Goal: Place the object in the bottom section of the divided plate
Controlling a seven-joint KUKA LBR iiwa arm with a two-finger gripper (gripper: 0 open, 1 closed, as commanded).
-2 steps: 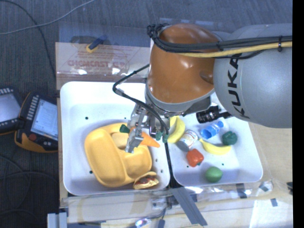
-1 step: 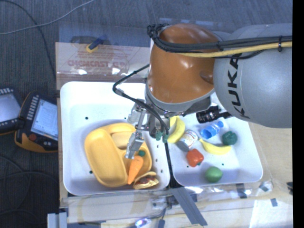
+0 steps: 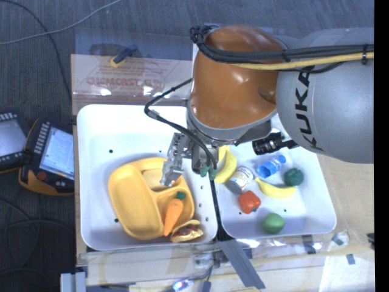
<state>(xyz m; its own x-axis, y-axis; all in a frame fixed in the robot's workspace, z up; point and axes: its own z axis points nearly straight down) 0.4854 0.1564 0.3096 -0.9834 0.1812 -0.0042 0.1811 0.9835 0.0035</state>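
Observation:
A yellow divided plate [image 3: 130,202] lies in the left bin [image 3: 97,139]. An orange toy carrot [image 3: 173,215] with a green top rests in the plate's lower right section. A small bun-like toy [image 3: 188,230] sits at the plate's bottom edge, against the bin wall. My gripper [image 3: 186,175] hangs over the plate's upper right part, just above the carrot. Its fingers [image 3: 169,168] stand apart, open, with nothing between them. The arm's orange band covers the back of both bins.
The right bin [image 3: 316,215] holds a banana [image 3: 227,166] by the divider, a small can [image 3: 242,178], a blue bottle [image 3: 270,166], a dark green toy [image 3: 293,176], a second banana [image 3: 277,190], a red pepper [image 3: 249,202] and a green lime [image 3: 273,222]. A teach pendant [image 3: 48,157] lies left of the bench.

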